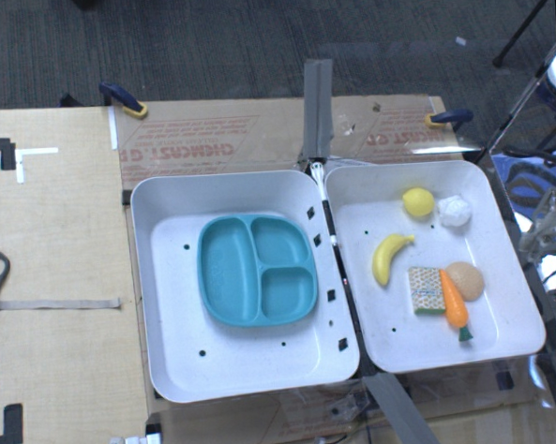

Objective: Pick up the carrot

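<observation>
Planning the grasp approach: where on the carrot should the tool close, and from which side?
Probably mid-body of the carrot, coming straight down from above. It lies flat and narrow, running top to bottom in the right bin, wedged between the sponge-like block and the tan round item, so its lower half looks freer to straddle.

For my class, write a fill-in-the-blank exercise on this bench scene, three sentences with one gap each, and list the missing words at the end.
1. The carrot lies in the ____ bin as the camera sees it.
2. The left bin holds a teal tray divided into ____ compartments.
3. The curved yellow fruit just left of the sponge is a ____.

Missing words: right; three; banana
</observation>
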You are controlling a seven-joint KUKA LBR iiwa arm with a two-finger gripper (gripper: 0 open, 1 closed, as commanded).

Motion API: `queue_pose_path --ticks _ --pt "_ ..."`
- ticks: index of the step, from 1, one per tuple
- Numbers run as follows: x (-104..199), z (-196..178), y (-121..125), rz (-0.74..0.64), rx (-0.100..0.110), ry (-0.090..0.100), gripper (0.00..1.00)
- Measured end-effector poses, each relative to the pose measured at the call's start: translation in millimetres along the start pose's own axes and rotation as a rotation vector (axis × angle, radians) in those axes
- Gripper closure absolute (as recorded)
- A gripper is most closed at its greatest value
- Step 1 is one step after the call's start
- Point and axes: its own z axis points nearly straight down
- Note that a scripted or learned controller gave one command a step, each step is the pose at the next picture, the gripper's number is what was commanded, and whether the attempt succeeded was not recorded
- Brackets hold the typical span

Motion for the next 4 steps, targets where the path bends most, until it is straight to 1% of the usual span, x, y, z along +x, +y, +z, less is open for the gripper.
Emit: queue_pose_path --ticks 1,3,4 --pt "1.1 72.7 -7.7 -0.173 -0.002 0.004 1.00" --pt "-2.8 53.8 -7.2 -0.174 0.000 -0.005 1.00" --pt "1.3 60.0 -1.1 -0.484 -0.002 0.001 1.00"
